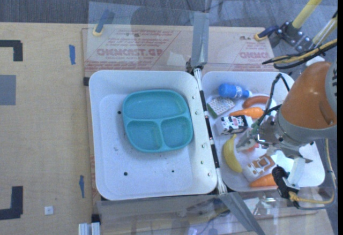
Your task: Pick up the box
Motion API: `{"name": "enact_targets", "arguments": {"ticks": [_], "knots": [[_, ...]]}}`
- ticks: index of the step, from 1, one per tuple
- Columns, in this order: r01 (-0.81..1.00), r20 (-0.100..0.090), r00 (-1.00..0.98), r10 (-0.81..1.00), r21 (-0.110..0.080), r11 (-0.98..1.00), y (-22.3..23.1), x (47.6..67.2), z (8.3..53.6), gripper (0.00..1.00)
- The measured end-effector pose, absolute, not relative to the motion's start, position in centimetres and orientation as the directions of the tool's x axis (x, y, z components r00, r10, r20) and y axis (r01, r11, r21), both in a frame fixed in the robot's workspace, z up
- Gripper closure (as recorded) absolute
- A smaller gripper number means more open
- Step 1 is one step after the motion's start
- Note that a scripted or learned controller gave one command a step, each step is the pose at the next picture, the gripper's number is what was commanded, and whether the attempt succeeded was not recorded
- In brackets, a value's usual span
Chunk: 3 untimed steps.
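Camera view, looking down at a slant on the bench: two shallow white bins sit side by side, the left bin (107,175) in the centre of the frame and the right bin (316,172) at centre right, their inner rims touching along a vertical seam. In the left bin a teal three-compartment tray (158,120) lies flat, slightly above the bin's middle, with bare white floor around it. The right bin holds a cluster of small items. At its top lies a blue bottle (230,90); just below and left of that, a patterned grey packet (220,105); to the right, an orange sausage-shaped piece (255,102) and an orange carrot (247,113). The box (233,123), small, white with dark print, lies in the middle left of this bin, just below the carrot and above a yellow banana (231,156). Lower right of the banana lies a white carton with brown print (260,166), with another orange piece (263,180) touching its lower edge. The arm (305,105), grey with a large orange section, enters from the right edge and covers the bin's right half. The gripper (258,137) sits just right of the box, above the carton; cannot tell whether it is apart or together, and nothing is seen clamped in it.
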<state>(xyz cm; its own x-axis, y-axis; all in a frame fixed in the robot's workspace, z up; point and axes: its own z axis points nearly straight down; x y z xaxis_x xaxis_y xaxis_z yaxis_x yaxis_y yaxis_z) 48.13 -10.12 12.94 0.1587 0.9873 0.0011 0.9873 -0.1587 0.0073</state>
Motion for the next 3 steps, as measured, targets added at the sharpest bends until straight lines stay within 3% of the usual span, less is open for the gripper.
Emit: {"name": "enact_targets", "arguments": {"ticks": [1, 2, 3], "knots": [[0.972, 0.003, 0.233, 0.972, 0.018, -0.234, -12.8, 48.5, 11.7, 0.0], [0.998, -0.002, 0.069, 0.998, 0.008, -0.069, -10.1, 60.0, 8.9, 0.0], [0.938, -0.015, 0.33, 0.944, -0.105, -0.33, -10.5, 64.3, 8.5, 0.0]]}}
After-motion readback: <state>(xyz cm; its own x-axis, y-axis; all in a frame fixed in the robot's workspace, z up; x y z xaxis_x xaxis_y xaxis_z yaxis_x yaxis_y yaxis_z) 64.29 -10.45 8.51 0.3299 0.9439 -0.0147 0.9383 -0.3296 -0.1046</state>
